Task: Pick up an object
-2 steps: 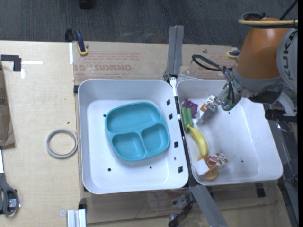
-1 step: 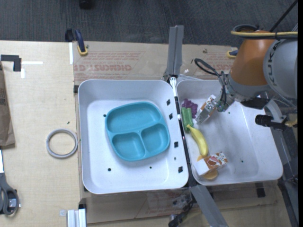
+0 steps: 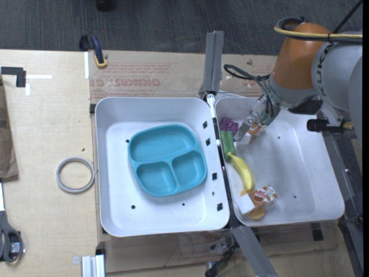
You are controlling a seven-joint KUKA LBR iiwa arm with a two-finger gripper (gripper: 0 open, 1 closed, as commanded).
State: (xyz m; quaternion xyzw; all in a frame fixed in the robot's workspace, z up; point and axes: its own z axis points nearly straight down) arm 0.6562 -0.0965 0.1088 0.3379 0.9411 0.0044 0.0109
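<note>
My gripper [image 3: 252,127] is down in the right bin [image 3: 311,172], near its back left corner. Just left of it lie a purple object [image 3: 229,124] and a green object [image 3: 229,142]. Along the bin's left wall a yellow banana [image 3: 243,171] stretches toward the front. At the front left a small white and orange packet [image 3: 263,197] lies over a brown round piece [image 3: 257,214]. The gripper's tip is close to the purple and green objects, and whether it touches either is unclear.
A blue divided plate [image 3: 167,159] lies in the left bin [image 3: 109,172]. On the bench to the left are a grey ring [image 3: 75,174] and scissors [image 3: 10,242]. A grey post [image 3: 213,56] stands behind the wall between the bins. The arm's orange band [image 3: 300,53] hangs over the right bin's back edge.
</note>
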